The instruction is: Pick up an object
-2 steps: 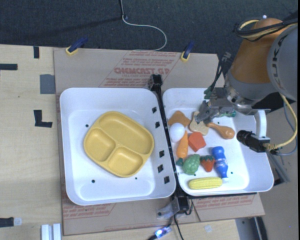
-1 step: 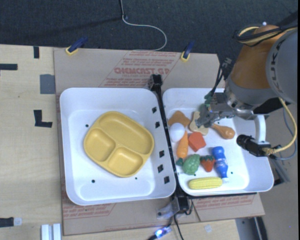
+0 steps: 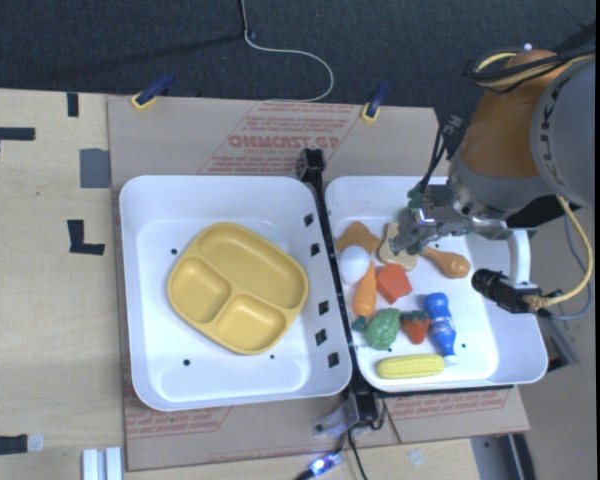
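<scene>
My gripper point(image 3: 408, 236) hangs low over the right bin point(image 3: 520, 353), above its upper middle, reaching in from the right. Just beneath it lie a tan piece point(image 3: 400, 259) and a brown drumstick point(image 3: 447, 261). Close by are a brown croissant-like piece point(image 3: 356, 235), a white egg point(image 3: 353, 265), an orange carrot point(image 3: 366, 293) and a red block point(image 3: 394, 283). Lower in the bin sit green broccoli point(image 3: 383, 328), a strawberry point(image 3: 416, 326), a blue bottle point(image 3: 440, 321) and a yellow corn cob point(image 3: 411, 367). Nothing shows between the fingers.
The left bin point(image 3: 150, 268) holds a yellow divided plate point(image 3: 238, 286). A black divider with clips point(image 3: 325, 258) runs between the bins. The arm's grey and orange body point(image 3: 525, 118) fills the upper right. A black cable point(image 3: 280, 48) trails over the dark backdrop.
</scene>
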Available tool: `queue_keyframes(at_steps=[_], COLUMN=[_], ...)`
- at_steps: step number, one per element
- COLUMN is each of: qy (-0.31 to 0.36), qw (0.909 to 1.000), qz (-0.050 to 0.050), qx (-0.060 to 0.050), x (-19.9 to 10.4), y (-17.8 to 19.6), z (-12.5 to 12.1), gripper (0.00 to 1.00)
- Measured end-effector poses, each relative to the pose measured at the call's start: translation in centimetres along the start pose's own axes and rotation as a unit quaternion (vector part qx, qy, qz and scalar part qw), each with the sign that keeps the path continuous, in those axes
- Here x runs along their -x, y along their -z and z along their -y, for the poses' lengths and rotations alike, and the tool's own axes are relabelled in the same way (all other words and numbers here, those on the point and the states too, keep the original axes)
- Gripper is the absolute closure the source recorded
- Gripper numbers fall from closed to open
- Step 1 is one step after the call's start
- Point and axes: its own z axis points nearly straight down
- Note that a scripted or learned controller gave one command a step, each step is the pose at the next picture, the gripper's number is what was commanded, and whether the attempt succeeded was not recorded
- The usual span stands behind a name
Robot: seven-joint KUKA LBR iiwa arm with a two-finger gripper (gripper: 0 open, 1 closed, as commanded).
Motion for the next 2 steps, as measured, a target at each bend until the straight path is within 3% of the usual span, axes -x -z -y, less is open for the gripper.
queue_keyframes(at_steps=[2], qy=[0.001], qw=[1.0000], qz=[-0.001], qx=[0.001], x=[-0.5], y=[1.9], z=[0.4], gripper=[1.00])
